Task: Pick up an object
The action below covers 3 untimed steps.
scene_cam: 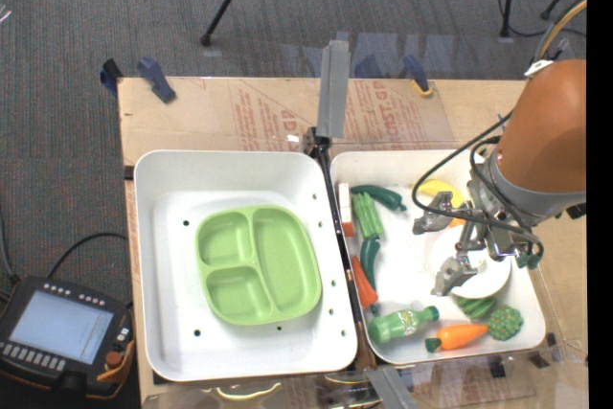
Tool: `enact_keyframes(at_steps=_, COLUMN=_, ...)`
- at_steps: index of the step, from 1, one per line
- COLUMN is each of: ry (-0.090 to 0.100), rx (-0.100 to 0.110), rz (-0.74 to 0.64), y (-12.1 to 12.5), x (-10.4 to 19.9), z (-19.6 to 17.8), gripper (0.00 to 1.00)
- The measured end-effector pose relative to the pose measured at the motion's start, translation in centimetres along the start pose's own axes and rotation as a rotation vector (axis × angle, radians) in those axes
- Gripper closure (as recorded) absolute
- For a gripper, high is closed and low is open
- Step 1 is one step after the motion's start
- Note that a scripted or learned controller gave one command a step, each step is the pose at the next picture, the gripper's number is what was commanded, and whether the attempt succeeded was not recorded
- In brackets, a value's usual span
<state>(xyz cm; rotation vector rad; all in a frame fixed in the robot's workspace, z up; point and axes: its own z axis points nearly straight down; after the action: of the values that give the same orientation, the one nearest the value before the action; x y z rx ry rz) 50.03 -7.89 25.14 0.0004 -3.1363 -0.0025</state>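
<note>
On the tabletop (239, 115) two shallow white bins sit side by side. Inside the left bin (163, 177) lies a green divided plate (257, 263) with three compartments, roughly in the middle of the floor. Within the right bin (402, 170) lies a scatter of toy food: a green pepper-like piece (380, 196) and a green pod (367, 217) near the top left, a dark green piece (369, 256) and a small orange carrot (364, 284) along the left wall, a green bottle (402, 324) lying on its side near the front, a larger carrot (460, 336) just beside it, a broccoli head (506, 323) in the front right corner, a green leafy piece (476, 306) beside that, a yellow item (441, 194) near the back, and a white round dish (484, 281). Over the right bin the arm (546, 134) reaches in from the right, its jaws (458, 273) pointing down and set just above the white dish; whether they are apart or together I cannot tell, and nothing is visibly between them.
</note>
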Motion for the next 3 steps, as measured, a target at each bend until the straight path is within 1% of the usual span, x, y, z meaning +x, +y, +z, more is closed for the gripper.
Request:
enact_keyframes(at_steps=1, ry=0.01, rx=-0.003, rz=-0.11, y=0.4, x=-1.9, z=10.7, gripper=0.0)
enact_keyframes(at_steps=2, ry=-0.025, rx=-0.004, rz=-0.109, y=-4.2, x=-0.5, z=15.0, gripper=0.0)
enact_keyframes(at_steps=3, ry=-0.006, rx=-0.001, rz=-0.087, y=-1.2, x=-10.1, z=16.5, gripper=0.0)
